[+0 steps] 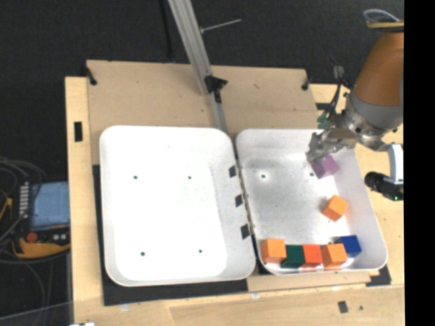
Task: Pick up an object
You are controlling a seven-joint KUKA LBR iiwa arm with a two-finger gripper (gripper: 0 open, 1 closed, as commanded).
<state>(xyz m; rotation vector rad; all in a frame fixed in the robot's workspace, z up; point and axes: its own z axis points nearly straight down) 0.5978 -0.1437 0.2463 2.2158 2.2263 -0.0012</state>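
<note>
The hand (318, 148) is low in the right bin (285, 155), touching a purple block (327, 166); if it is spread or pinching I cannot tell. No writing is readable on the blocks or the tabletop (197, 73)

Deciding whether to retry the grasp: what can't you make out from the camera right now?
- Gripper fingers: hidden under the wrist, camera view.
- Purple block: partly covered by the gripper; grasp unclear.
- Green block: partly hidden by neighbouring blocks along the right bin's near wall.
</note>
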